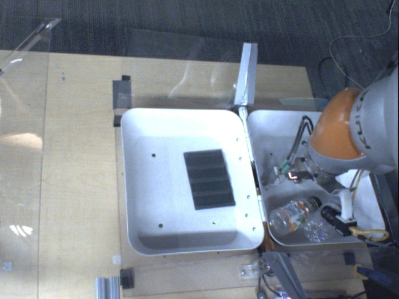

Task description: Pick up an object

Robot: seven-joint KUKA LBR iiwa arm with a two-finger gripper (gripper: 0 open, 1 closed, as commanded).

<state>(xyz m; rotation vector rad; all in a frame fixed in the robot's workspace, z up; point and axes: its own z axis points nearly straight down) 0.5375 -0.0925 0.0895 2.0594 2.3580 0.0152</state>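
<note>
Arm over the right bin, bottle lying below it

A clear plastic bottle (292, 214) lies near the right white bin's (269, 143) front; the gripper (298, 173) hovers just beyond, its state impossible to tell. A black ribbed rectangular pad (209, 179) sits in the left white bin (143, 167).

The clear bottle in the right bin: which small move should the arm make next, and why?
Probably shift toward the near wall, then lower. The bottle lies on its side near the right bin's front wall, while the arm hangs over the bin's middle, not above it.

Arm (349, 132) low, wrist bent leftward
</note>
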